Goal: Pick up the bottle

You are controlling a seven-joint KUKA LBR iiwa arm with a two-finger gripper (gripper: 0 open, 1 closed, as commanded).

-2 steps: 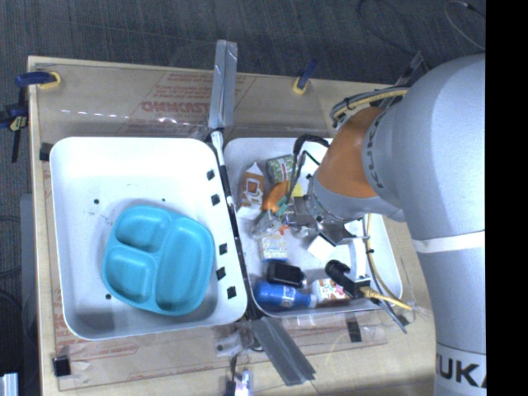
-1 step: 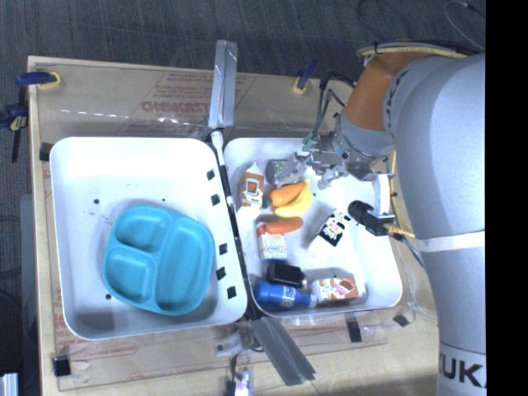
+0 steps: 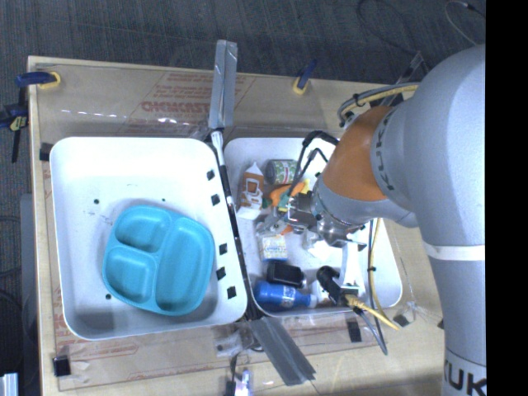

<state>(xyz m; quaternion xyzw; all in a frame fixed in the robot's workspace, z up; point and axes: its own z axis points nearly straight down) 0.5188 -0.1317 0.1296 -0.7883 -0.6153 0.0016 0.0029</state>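
The bottle is blue with a white band and lies on its side along the near wall of the right bin. My gripper hangs over the middle of that bin's clutter, a hand's width beyond the bottle and apart from it. The grey arm and its orange band cover the bin's right half.
Around the gripper lie a small white and brown carton, a green can, an orange item, a pale packet and a flat black object just beyond the bottle. The left bin holds a blue divided plate.
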